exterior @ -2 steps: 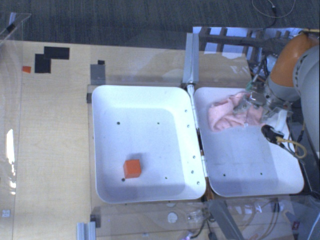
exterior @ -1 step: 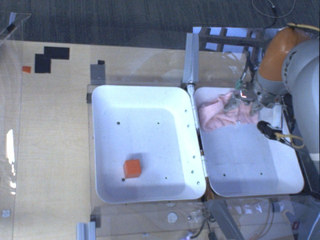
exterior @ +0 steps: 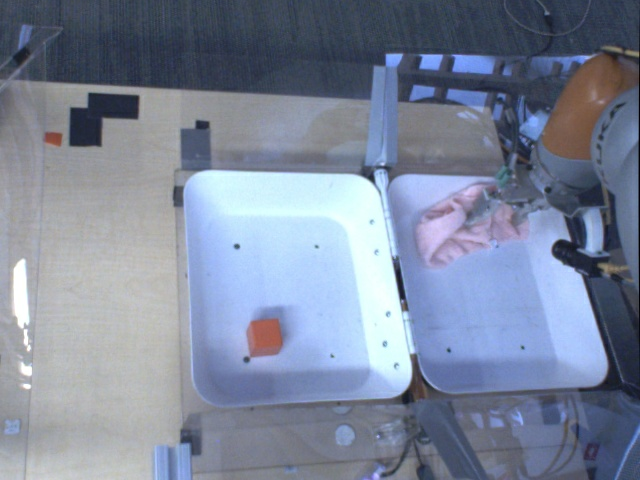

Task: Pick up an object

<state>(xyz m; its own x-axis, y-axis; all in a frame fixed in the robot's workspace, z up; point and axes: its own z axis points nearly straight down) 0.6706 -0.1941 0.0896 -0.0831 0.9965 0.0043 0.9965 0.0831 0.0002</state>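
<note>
Overhead slanted look at a pale wooden counter (exterior: 100,298) bearing two shallow white bins side by side. In the left bin (exterior: 300,208), a small orange block (exterior: 265,337) near the front left, well apart from everything else. In the right bin (exterior: 520,318), a crumpled pink cloth (exterior: 455,230) at the back, spread toward the right wall. Grey arm with orange band (exterior: 580,108) reaching in from the right, end effector (exterior: 505,200) down at the cloth's right end, touching or just above it.

State of the end effector: cannot tell whether released, clenched, or grasping the cloth; dark, small and tangled with fabric folds and cabling.

Likely risks, as judgement only: pinching a single thin fold, so the cloth slips free on lifting; grabbing only an edge, so the rest drags along the bin floor or catches on the rim; closing on air if contact is shallower than it looks.

Hard to make out: the exact contact point, how much cloth lies under the wrist, and the arm's upper part, cut off at the right edge.
</note>
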